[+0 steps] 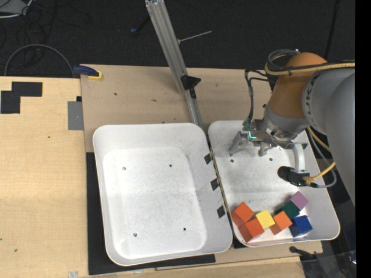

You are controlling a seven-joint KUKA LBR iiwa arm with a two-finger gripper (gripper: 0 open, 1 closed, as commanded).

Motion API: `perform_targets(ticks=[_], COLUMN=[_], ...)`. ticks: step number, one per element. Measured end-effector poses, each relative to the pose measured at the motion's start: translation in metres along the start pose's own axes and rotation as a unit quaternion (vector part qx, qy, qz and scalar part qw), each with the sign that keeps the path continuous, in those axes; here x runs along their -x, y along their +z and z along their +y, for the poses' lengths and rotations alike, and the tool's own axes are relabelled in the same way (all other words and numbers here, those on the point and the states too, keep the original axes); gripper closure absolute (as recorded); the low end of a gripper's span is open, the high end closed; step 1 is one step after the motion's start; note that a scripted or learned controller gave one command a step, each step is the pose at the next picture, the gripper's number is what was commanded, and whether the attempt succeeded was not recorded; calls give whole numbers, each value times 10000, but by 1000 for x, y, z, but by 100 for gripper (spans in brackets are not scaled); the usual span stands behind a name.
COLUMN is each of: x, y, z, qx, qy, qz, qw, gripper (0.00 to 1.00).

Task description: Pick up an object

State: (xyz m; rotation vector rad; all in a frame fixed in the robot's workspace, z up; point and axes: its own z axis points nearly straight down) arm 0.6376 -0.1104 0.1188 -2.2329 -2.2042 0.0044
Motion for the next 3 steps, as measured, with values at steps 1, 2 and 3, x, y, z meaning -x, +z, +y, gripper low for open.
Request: perform_targets(ticks=[1,2,3], x=[0,1,3], y=[0,-13,-22], z=[0,-22,-22], qx=[1,1,2], qy=[4,-42,-2], qz=[0,-3,2], qw=[10000,10000,10000], gripper=[0,0,100])
